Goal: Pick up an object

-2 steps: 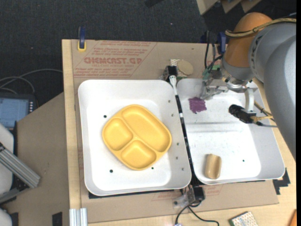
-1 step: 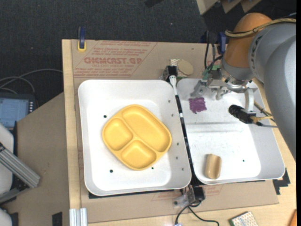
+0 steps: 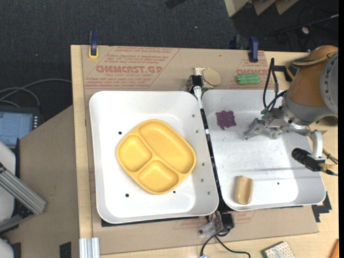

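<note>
Purple object (image 3: 226, 119), small and knobbly, lies on the floor of the right bin (image 3: 279, 198) near its far left corner. Just to its right the gripper (image 3: 249, 134) hangs over the same bin, its fingers (image 3: 252, 129) spread apart with nothing between them, apart from the purple piece. A tan cylinder (image 3: 243, 190) lies near the bin's front edge, well away from both. The left bin (image 3: 107, 160) holds a yellow divided tray (image 3: 156, 156). A green piece (image 3: 248, 79) rests on the bench behind the right bin
</note>
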`<state>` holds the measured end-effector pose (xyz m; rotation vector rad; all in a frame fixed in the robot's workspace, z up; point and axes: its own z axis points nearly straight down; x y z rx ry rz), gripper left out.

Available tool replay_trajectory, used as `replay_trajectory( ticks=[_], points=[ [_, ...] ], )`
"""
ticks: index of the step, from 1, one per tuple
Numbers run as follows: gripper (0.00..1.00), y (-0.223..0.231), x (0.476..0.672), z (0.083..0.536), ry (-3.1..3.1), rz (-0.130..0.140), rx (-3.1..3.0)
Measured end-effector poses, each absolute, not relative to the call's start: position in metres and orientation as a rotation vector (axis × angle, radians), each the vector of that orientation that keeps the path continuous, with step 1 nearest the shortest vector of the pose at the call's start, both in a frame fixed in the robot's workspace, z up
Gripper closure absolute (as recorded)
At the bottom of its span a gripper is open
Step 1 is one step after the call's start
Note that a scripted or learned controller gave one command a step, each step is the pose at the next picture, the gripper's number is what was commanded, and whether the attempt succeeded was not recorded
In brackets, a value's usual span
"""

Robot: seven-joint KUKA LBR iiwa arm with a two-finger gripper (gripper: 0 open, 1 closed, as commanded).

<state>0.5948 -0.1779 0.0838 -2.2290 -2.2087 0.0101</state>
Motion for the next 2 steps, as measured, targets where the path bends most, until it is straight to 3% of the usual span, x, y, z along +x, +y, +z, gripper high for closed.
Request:
replay_trajectory(
  ticks=[1, 2],
  points=[
    [0.00, -0.096, 0.670, 0.086, -2.235, -0.011, -2.215],
    [0.00, -0.098, 0.624, 0.085, -2.217, 0.003, -2.220]
  ],
)
